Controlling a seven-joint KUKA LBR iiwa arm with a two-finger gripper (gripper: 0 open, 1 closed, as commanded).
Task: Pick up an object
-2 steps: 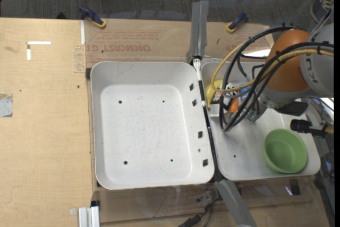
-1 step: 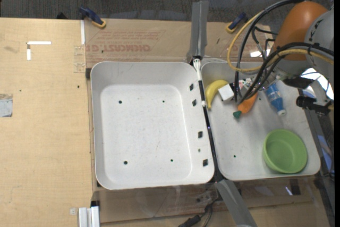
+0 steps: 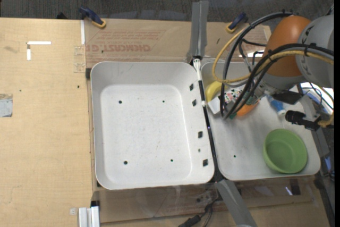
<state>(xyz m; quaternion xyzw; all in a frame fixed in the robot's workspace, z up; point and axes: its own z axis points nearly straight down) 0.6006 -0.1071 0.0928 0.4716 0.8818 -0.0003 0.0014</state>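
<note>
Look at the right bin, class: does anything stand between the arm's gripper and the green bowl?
The gripper itself is hidden behind the arm and its cables. The green bowl sits in the right bin with bare floor around it; nothing visible blocks it.

Only readable text: red print on the brown cardboard sheet (image 3: 133,42) lying behind the left bin (image 3: 101,114); it runs upside down and mirrored from this camera, looks like "CHEMCAST G..." with the rest too faint to read. Smaller red lines beside it are illegible; nothing else carries legible print, labels or numbers.
</note>
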